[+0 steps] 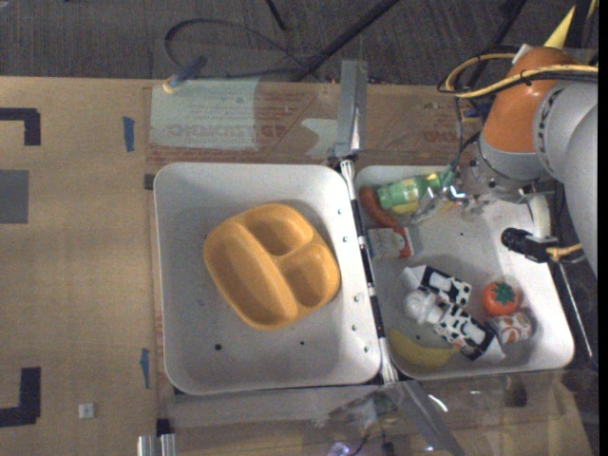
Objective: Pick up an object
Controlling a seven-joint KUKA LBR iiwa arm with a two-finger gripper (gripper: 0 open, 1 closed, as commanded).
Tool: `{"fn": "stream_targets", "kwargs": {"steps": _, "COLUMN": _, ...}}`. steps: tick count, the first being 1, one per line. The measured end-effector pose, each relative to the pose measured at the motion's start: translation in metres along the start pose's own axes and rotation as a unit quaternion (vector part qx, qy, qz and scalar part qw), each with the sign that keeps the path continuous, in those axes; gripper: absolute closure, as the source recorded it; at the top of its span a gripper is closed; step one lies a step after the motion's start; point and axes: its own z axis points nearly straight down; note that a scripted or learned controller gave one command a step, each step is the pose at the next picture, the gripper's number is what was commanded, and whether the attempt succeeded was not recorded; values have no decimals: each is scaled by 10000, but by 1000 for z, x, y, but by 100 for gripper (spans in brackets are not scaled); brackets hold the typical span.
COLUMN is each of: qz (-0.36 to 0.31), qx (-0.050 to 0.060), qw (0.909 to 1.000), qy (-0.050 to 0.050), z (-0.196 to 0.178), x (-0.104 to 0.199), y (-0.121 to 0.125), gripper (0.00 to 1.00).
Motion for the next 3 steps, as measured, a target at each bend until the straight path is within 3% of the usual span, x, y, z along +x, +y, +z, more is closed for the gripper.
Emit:
{"fn": "stream_targets", "kwargs": {"steps": 1, "qz": -449, "qx": -104, "qw": 9989, "qy": -57, "z": 0, "x": 7, "y": -99, "gripper": 0}}
{"fn": "stream_targets", "kwargs": {"steps": 2, "qz": -569, "qx": -99, "qw": 9983, "qy": -57, "z": -1, "x": -1, "y": -28, "gripper": 0}}
{"fn": "stream_targets", "kwargs": {"steps": 3, "qz": -684, "qx": 15, "qw": 9976, "qy": -139, "z": -1, "x": 26, "y": -1, "gripper": 0}}
